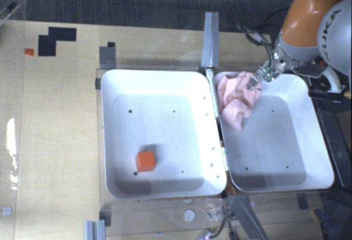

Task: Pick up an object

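Note:
A crumpled pink cloth (pixel 233 102) lies in the far left corner of the right bin (pixel 286 178), partly draped against the divider wall. My gripper (pixel 256 81) is at the cloth's upper right edge, touching or just over its raised fold. The grey arm with its orange band (pixel 306 10) reaches in from the far right. A small orange block (pixel 146 161) rests on the floor of the left bin (pixel 118 123), near its front left part, far from the gripper.
A grey metal post (pixel 209 41) stands behind the junction of the two bins. Black and orange markers (pixel 52 41) sit on the wooden bench at the far left. Cables run behind the arm at the right.

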You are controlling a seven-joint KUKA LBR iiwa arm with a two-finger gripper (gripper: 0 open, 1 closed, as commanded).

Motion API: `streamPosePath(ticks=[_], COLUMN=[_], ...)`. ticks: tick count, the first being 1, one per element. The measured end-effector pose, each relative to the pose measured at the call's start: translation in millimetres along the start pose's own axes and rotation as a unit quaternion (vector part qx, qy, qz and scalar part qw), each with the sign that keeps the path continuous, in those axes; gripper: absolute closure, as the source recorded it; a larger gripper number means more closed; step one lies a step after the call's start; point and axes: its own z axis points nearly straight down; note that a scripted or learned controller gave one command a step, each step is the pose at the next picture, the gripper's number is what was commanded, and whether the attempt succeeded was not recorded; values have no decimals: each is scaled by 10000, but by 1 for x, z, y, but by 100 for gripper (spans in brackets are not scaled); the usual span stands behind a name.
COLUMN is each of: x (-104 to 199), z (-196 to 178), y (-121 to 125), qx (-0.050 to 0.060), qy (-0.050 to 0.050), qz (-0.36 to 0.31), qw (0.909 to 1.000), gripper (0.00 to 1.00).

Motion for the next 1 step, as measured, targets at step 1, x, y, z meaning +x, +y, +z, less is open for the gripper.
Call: streamPosePath(ticks=[1], x=[70], z=[-24], y=[44], qx=[-5], qy=[9], qz=[-1134], qw=[9935], gripper=[100])
